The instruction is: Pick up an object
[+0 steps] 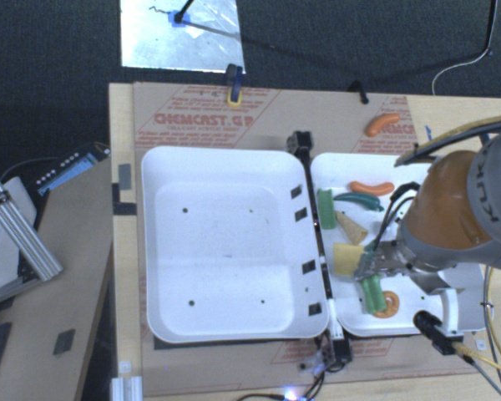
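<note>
My bench (192, 107) spreads widest beneath me, its printed brown sheet bearing both bins. The left bin (225, 241) sits toward nine o'clock from my wrist, large and white. The right bin (330, 170) lies under my arm (455, 211), which comes in from three o'clock, grey with its orange band. My gripper (374, 266) hangs low over that bin's near half; whether my jaws are spread or pressed together I cannot tell. Just at six o'clock from it lies a green block (372, 295), touching an orange ring (389, 305). At nine o'clock sits a yellow block (346, 258). At twelve o'clock, an orange sausage (371, 187) lies above a green pepper (359, 200).
</note>
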Tool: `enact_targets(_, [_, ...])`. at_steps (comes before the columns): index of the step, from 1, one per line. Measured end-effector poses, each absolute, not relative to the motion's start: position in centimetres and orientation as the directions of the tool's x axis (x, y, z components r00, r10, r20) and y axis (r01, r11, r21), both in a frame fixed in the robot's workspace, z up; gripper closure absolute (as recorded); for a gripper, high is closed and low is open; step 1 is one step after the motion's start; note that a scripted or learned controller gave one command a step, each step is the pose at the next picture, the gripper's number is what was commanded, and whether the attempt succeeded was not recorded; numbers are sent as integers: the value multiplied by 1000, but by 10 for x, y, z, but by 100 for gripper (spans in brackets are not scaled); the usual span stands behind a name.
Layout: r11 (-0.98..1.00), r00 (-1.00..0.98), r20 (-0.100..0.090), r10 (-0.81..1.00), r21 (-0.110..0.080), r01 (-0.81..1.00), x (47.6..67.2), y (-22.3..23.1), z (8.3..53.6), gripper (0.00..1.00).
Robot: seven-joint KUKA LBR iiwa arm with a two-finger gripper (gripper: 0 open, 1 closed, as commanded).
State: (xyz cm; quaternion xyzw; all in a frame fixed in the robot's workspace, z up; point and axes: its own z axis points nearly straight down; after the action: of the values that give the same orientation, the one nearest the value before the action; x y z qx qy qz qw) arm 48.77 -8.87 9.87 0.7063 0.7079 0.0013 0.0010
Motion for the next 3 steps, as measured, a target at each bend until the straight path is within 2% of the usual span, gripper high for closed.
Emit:
enact_targets(1, [12,-12,0,1000,16,1000,567,-35,191,100])
enact_targets(2, [3,-3,0,1000,2,1000,562,-39,184,0])
enact_targets(3, [7,-7,0,1000,4,1000,562,-39,195,100])
